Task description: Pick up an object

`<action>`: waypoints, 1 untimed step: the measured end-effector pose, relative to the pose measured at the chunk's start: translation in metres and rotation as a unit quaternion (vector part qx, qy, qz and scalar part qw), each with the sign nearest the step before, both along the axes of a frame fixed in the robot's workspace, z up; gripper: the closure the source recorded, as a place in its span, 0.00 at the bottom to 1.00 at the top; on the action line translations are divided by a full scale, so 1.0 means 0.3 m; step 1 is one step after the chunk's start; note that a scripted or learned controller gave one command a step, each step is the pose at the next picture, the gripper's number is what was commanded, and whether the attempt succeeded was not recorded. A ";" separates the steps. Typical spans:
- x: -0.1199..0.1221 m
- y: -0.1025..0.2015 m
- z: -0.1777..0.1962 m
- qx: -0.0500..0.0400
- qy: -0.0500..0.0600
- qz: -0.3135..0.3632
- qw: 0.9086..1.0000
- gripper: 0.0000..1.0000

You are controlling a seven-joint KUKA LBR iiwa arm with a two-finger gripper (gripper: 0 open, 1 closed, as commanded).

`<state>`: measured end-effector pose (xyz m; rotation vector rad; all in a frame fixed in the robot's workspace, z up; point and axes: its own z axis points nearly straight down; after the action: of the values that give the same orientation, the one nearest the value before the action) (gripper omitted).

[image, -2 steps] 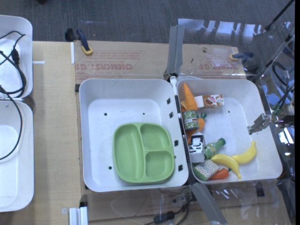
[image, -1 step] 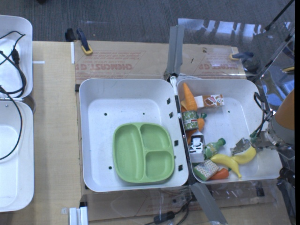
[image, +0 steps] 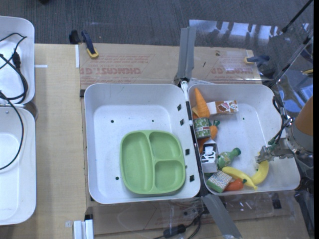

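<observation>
Though gripper (image: 265,156) grip state unclear, banana (image: 260,173) just below, touching, r. bin (image: 249,96).

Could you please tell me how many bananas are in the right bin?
2. One banana lies along the bin's near side beside the pile; the other banana sits just right of it, under the gripper. The pile could hide more.

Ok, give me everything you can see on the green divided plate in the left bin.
The green divided plate is pale green, looks like moulded plastic, a rounded rectangle with a raised rim and three compartments: one long one on its left, two smaller ones on its right. All three hold nothing. It lies flat, right way up and turned slightly, on the floor of the left bin, toward the near right corner, its right edge close to the wall between the bins. Nothing else touches it.
</observation>
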<state>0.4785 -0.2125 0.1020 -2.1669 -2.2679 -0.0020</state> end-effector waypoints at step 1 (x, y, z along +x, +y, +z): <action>-0.001 0.312 0.326 -0.003 0.000 -0.048 0.999 1.00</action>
<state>0.4781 -0.1190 0.1999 -2.2757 -2.1648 0.0025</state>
